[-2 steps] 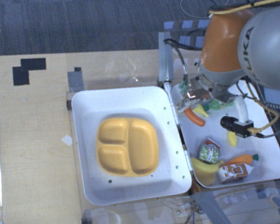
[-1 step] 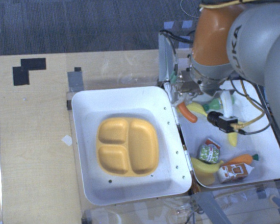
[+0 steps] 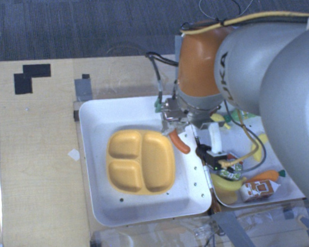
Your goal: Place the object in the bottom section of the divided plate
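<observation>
Leftmost, we see the left bin (image 3: 97, 207) holding one yellow divided plate (image 3: 141, 160) near its middle, three sections, nothing in them. Just off the plate's right edge, one small orange sausage (image 3: 180, 143) hangs tilted under the gripper (image 3: 174, 125); we cannot tell whether the gripper grasps it. Across the shared rim, the right bin (image 3: 292, 194) holds a banana (image 3: 225, 183), a carton (image 3: 257, 190), a carrot (image 3: 265, 176) and other items under the arm (image 3: 268, 66).

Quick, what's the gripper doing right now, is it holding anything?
Gripper: above the left bin's right side, an orange sausage-shaped object just below it by the yellow divided plate; a grasp cannot be told.
</observation>
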Motion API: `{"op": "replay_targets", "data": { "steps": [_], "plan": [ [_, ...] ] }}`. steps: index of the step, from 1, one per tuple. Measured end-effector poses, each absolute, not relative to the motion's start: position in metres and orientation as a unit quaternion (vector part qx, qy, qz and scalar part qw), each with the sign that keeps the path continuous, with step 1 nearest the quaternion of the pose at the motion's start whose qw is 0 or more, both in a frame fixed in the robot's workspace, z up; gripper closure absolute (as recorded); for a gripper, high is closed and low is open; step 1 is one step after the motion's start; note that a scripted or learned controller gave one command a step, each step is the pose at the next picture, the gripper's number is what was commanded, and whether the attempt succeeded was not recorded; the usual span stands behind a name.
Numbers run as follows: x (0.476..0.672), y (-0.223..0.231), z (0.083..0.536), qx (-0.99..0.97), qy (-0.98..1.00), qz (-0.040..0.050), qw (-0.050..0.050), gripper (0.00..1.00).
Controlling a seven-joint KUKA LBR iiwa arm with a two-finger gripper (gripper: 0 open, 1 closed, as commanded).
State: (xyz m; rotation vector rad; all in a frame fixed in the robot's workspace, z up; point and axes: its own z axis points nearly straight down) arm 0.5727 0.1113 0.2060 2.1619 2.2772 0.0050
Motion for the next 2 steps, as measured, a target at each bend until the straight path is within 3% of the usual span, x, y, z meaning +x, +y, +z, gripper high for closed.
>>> {"op": "replay_targets", "data": {
  "steps": [1,2],
  "plan": [
    [0.573,0.111,0.206,0.689,0.725,0.0016,0.001,0.00],
    [0.557,0.120,0.202,0.810,0.586,0.0011,0.000,0.00]
  ]
}}
